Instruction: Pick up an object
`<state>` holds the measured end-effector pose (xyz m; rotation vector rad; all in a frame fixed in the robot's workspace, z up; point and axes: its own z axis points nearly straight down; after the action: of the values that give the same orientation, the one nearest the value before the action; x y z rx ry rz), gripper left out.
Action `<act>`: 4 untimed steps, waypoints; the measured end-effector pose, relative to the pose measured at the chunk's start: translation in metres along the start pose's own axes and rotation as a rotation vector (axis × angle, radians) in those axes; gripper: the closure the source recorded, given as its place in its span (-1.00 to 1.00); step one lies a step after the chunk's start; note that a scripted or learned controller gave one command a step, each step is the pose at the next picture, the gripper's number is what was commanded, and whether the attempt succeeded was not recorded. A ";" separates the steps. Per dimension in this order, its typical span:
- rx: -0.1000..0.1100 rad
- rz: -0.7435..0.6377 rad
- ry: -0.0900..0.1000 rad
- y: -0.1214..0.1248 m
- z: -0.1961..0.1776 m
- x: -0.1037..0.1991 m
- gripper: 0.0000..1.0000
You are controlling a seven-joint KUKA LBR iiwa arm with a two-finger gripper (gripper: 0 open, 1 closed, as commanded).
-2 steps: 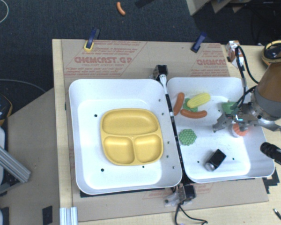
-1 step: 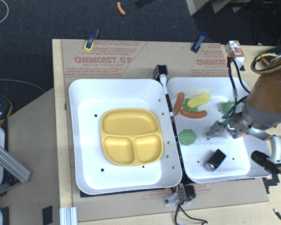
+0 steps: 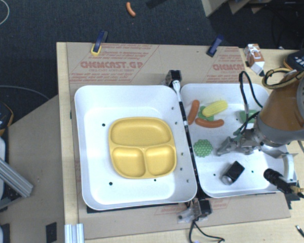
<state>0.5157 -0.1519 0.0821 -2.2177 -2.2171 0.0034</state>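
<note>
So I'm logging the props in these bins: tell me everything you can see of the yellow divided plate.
The yellow divided plate is a rounded-corner tray of what looks like matte plastic, split into three compartments: one wide one at the far side, two smaller ones nearer the camera. All three hold nothing. It lies flat and upright on the floor of the left bin, roughly central, clear of the walls. Nothing else touches it; the gripper is over the other bin.

divided tray (image 3: 142, 147) in left bin (image 3: 86, 135), toy food (image 3: 209, 116) in right bin (image 3: 213, 184)
</note>
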 end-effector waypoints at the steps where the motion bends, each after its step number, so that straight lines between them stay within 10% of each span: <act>1: -0.007 0.002 -0.002 0.001 -0.013 -0.001 1.00; 4: -0.011 -0.002 -0.005 0.012 -0.145 0.009 1.00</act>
<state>0.5281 -0.1434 0.2266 -2.2239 -2.2269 -0.0038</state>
